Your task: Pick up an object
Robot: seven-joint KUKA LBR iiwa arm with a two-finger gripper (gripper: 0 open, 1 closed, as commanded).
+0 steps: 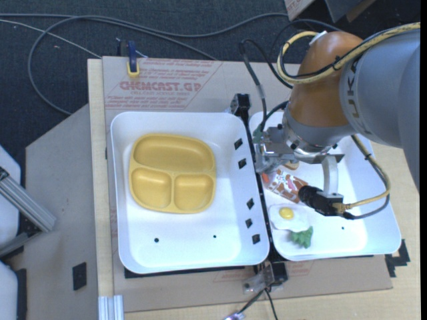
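Lying in the right bin [373, 235], lower right of frame: red-orange packet [283, 185], long axis upper left to lower right, glossy and printed. Gripper [270, 153] just above it; grip state indeterminable.

the yellow divided plate [173, 173] fills the left bin's [127, 199] far half, its near floor open.

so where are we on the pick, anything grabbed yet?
Nothing looks picked yet. The arm's wrist is low over the right bin, just above the red packet. The fried egg toy and green toy lie on the bin floor. Left: an actual grasp and lift. The yellow divided plate sits in the left bin.
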